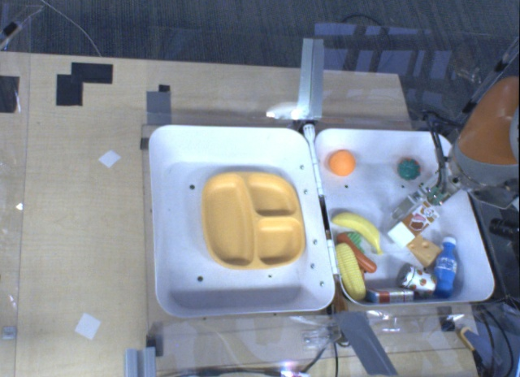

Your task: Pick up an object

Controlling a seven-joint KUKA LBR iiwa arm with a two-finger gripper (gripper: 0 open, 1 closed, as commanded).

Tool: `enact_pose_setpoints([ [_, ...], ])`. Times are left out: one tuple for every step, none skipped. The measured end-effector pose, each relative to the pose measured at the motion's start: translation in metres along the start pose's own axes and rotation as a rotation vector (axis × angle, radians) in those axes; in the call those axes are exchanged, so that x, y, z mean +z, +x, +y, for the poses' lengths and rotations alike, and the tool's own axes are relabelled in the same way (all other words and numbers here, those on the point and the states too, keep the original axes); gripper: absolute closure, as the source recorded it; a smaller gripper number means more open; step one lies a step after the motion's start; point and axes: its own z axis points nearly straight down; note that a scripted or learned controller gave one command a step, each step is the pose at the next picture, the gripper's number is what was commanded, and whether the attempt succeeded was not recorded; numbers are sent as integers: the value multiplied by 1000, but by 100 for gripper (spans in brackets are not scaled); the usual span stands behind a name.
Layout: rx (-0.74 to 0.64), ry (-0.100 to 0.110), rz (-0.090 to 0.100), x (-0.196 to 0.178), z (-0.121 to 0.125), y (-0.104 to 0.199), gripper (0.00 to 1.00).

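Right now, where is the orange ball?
The orange ball lies in the right bin, in its far left corner by the divider, with the green ball to its right and the banana nearer the camera.

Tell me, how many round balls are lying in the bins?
2, both in the right white bin, near its far wall: a small orange ball and a smaller teal-green ball. The clutter could hide another.

The robot arm is fat and round, with a big orange band and a grey part under it. Thin black cables run along it. Its small gripper is silvery metal.
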Motion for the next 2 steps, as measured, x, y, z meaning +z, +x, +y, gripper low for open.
enact_pose_setpoints([
  [184,0,4,1,72,31,0],
  [-70,20,12,2,106,16,0],
])
